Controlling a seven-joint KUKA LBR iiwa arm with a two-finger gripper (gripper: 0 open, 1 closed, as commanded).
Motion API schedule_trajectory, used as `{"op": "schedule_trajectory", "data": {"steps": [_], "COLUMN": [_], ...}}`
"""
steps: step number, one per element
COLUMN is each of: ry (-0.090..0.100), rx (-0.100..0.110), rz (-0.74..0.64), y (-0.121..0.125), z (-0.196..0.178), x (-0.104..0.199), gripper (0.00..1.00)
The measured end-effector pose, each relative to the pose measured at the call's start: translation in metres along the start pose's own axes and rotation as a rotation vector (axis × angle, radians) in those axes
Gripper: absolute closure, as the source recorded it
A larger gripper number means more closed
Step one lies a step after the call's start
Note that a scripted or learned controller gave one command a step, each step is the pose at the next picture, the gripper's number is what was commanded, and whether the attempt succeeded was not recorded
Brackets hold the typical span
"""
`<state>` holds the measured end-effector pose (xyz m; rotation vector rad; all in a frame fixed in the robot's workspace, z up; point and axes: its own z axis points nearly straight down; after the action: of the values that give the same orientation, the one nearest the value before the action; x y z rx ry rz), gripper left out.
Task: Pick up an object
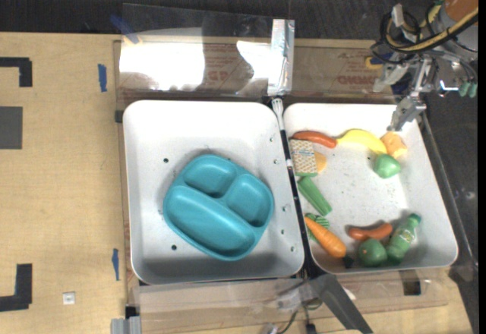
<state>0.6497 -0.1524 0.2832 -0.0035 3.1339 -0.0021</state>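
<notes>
The right bin [357,187] holds several toy foods. Along its far side lie a red sausage [314,139], a yellow banana [363,140], an orange piece [393,145] and a green ball [386,166]. A tan waffle [304,158] and a green pod [314,196] lie at its left wall. Near the front edge sit a carrot [326,237], a second sausage [370,231], a green bottle [404,234] and a green pepper [371,252]. My gripper [405,112] hangs over the bin's far right corner, just above the orange piece, with nothing seen in it.
The left bin [144,135] holds a teal divided plate [220,207]. A clear plastic sheet [205,59] stands behind the bins. Cables [414,33] trail from the arm at the upper right. Tan bench [53,188] lies to the left.
</notes>
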Motion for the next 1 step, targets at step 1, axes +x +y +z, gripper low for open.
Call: {"op": "schedule_trajectory", "data": {"steps": [1], "ry": [0.011], "rx": [-0.002], "rz": [-0.009], "y": [-0.0582], "z": [0.0892], "x": [-0.0149], "gripper": [0.00]}}
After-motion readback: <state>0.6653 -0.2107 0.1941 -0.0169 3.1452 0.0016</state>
